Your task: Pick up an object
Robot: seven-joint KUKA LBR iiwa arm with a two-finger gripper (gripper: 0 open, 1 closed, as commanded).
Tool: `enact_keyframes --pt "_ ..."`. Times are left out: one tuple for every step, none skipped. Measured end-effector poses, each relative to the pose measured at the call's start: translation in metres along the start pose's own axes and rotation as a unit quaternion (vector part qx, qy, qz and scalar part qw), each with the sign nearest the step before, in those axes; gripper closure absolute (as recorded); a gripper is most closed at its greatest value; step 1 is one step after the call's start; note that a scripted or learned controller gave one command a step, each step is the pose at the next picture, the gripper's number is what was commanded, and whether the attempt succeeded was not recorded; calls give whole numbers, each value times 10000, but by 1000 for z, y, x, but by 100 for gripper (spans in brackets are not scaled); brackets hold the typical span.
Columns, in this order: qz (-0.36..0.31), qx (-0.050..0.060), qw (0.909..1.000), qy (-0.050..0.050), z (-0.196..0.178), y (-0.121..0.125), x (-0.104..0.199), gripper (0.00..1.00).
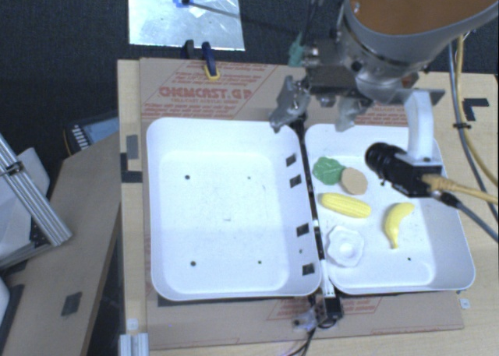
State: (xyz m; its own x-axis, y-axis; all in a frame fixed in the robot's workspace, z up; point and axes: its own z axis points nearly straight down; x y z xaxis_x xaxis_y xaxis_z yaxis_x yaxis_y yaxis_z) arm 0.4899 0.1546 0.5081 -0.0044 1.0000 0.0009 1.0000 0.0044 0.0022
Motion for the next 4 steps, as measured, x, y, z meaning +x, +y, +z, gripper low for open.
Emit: enact_keyframes --pt "0 0 10000 0 0 0 0 0" --pt "0 0 10000 0 0 0 0 0" --pt "0 0 10000 0 0 0 0 0" --pt "0 0 10000 0 0 0 0 0"
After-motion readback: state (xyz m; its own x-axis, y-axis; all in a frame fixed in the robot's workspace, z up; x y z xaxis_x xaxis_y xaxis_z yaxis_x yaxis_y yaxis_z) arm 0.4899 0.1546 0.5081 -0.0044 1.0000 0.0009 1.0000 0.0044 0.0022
